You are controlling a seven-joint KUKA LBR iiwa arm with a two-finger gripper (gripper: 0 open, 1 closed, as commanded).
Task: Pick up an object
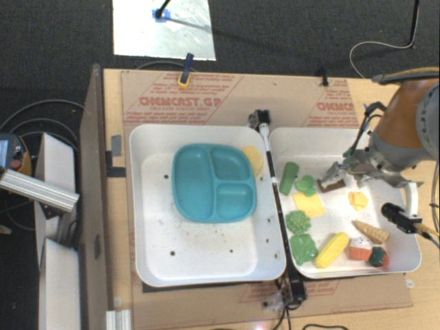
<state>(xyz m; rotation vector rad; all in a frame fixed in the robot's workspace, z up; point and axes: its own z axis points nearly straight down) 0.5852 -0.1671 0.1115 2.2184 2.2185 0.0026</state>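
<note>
My gripper hangs low over the upper middle of the right bin, at the end of the grey arm with the orange band. A small brown thing lies right at its tip; whether it is held is unclear. Just left of it are a green cucumber piece and a green leafy piece. Below lie a yellow slab, a broccoli, a green pepper and a yellow corn cob. A small yellow piece lies to the gripper's lower right.
A cone, a red-and-white item and a strawberry lie in the right bin's front right corner. The left bin holds a teal divided plate with a yellow item at its far right edge.
</note>
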